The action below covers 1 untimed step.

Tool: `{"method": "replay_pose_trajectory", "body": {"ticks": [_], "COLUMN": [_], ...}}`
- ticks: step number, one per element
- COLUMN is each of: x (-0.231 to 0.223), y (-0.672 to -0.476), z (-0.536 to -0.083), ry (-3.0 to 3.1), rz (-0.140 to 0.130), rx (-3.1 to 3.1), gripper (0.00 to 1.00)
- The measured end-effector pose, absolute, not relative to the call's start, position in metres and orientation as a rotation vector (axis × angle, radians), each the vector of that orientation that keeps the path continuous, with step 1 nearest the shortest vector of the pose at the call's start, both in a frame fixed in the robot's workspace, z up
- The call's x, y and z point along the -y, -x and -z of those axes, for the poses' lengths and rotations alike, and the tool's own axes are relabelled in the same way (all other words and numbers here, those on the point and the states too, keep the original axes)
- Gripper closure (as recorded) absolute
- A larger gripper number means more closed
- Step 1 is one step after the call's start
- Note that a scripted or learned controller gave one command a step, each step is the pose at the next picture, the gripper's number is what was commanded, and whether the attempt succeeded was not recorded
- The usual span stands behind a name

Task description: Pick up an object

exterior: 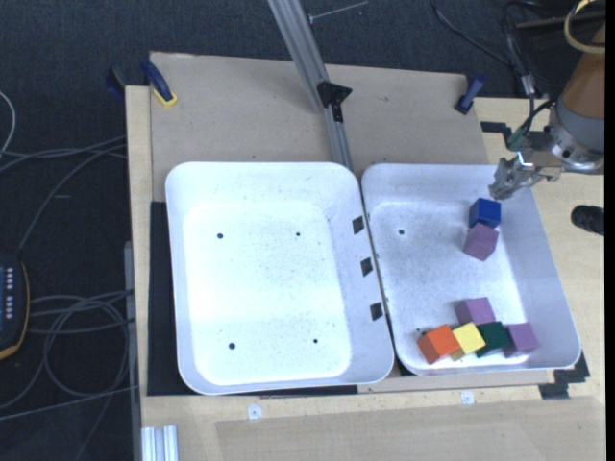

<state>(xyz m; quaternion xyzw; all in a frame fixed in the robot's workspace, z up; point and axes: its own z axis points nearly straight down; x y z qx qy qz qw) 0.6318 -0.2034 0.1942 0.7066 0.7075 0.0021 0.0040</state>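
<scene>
The gripper [509, 176] hangs over the upper right part of the right bin [548, 257], at about two o'clock from that bin's middle. The arm [586, 113] comes in from the right edge, grey at the wrist with an orange band above it. Whether the jaws are released or clenched cannot be told from this view, and nothing shows between them.

Just below the gripper, toward six o'clock, sits a blue block [485, 211]. Touching it at its six o'clock side is a light purple block [479, 242]. Both lie on the bin floor, apart from the gripper tip.

Down at the five o'clock corner of the right bin, a cluster of blocks is pressed together near the front wall. An orange block [440, 342] is at the nine o'clock end, a yellow block [468, 337] beside it, then a green block [494, 336], and a purple block [522, 335] at the three o'clock end. Another purple block [475, 310] rests at twelve o'clock of the yellow one, touching the row.

The left bin [192, 257] lies beside the right one, their rims meeting along the middle. A grey metal pole [303, 46] runs from the top of the view down to the point where the bins meet. Blue clamps [159, 83] grip the board at its far corners, and loose cables [58, 219] lie on the dark floor at nine o'clock.
</scene>
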Motion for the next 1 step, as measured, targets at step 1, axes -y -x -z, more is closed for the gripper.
{"method": "replay_pose_trajectory", "body": {"ticks": [1], "x": [0.2038], "y": [-0.6331], "z": [-0.2604], "ry": [-2.212], "rz": [-0.008], "rx": [-2.217], "gripper": [1.00]}}
